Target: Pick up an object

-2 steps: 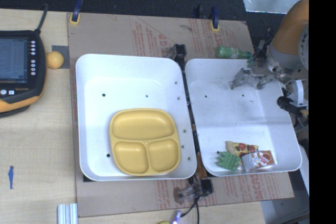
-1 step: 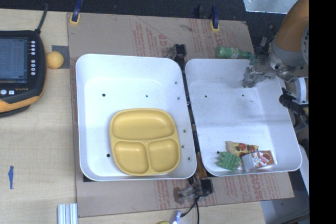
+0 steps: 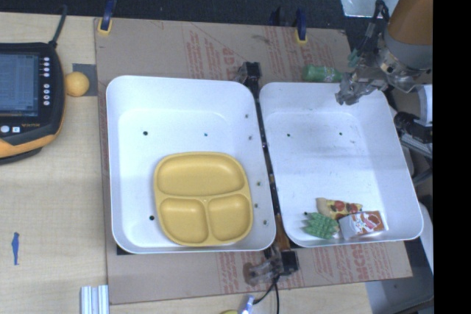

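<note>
gripper [image 3: 355, 93] hovers over the right bin's [image 3: 397, 158] far rim, well apart from the toy food [image 3: 340, 218]; finger state: cannot tell.

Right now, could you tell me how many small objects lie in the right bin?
3, clustered at its near edge: a pizza slice, a green toy and a red-and-white packet. More may hide beneath.

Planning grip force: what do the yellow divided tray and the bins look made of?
The yellow divided tray looks like moulded plastic, matte with soft highlights and rounded compartment edges. The bins look like thin white plastic, smooth and slightly glossy, though that stays a guess.
</note>
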`<state>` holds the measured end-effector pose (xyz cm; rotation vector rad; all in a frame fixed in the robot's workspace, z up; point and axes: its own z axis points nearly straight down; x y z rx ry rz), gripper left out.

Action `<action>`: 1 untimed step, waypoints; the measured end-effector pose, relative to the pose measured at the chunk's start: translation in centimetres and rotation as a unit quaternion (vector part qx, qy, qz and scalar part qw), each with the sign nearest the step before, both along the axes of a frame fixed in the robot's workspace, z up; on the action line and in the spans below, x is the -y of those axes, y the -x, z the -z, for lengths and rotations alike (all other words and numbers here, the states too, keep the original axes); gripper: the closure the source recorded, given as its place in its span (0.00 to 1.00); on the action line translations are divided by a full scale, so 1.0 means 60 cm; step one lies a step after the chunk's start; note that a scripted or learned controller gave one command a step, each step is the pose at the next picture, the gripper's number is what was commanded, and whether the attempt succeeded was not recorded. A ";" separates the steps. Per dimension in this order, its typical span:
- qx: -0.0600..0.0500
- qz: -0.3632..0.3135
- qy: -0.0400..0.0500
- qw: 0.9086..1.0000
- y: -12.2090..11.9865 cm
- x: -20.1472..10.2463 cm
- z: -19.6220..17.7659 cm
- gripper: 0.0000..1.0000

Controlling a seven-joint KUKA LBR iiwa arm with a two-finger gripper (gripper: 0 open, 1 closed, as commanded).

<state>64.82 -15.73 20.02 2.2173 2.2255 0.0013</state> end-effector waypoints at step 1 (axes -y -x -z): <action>-0.002 -0.001 0.001 1.000 0.035 -0.107 -0.007 1.00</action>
